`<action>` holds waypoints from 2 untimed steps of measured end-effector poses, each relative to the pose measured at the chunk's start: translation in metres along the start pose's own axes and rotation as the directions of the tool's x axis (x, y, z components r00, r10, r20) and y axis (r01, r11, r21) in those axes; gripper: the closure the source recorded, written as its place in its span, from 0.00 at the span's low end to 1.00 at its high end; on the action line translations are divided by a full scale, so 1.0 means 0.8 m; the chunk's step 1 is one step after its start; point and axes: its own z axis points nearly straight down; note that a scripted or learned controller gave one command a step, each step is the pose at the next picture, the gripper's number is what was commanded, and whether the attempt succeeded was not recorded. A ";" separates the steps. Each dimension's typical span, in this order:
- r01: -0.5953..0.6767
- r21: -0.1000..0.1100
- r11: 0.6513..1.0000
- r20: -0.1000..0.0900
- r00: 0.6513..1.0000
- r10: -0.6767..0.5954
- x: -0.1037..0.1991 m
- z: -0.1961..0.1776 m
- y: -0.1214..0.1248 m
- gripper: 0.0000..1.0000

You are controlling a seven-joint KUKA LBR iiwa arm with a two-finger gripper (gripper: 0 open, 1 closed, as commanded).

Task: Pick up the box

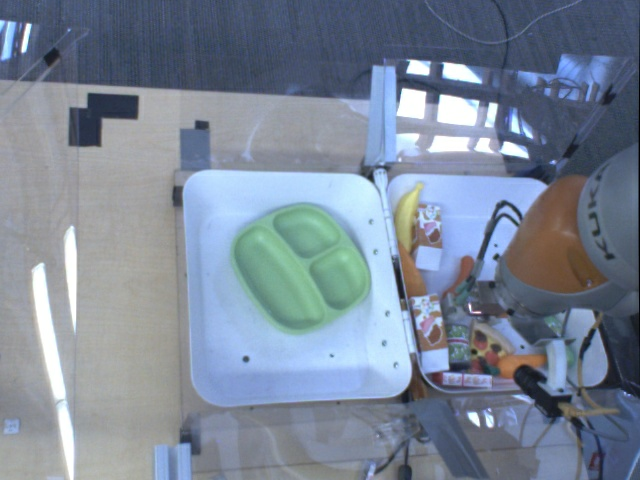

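Landmark: banana, far end of right bin.
Box: just beside the banana.
Tool: nearer than banana, over clutter; grip state cannot be told.
Green plate: left bin.

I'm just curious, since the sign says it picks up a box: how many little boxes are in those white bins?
2 that I can see, both in the right bin: one box beside the banana, another box nearer the front edge. The arm covers part of that bin, so more may be hidden.
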 end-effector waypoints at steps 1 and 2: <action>-0.016 0.006 1.000 -0.009 1.000 0.016 -0.016 0.003 0.058 0.00; -0.031 0.007 1.000 -0.006 1.000 0.031 0.002 0.004 0.117 0.00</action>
